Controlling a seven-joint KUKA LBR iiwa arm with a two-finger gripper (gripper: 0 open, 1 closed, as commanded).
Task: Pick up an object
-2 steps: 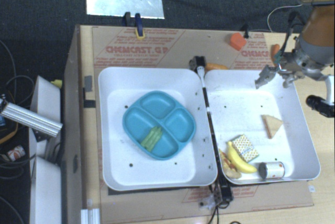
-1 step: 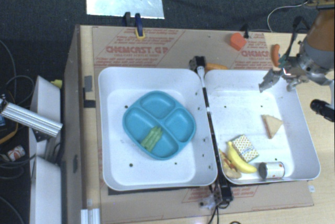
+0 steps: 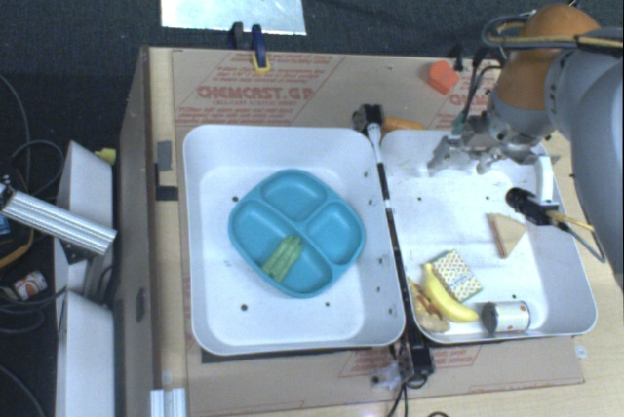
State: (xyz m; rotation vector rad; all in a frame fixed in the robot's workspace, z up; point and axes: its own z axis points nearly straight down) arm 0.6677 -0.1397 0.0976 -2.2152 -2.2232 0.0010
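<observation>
Banana (image 3: 448, 296) lies at the right bin's (image 3: 575, 298) near edge, well apart from my open, empty gripper (image 3: 464, 156).

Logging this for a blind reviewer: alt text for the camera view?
A grey arm with an orange band reaches from the right, its tool over the back of the right white bin, which holds a yellow banana, a small patterned box, a tan wedge and a silver can. The left white bin holds a blue sectioned plate.
</observation>
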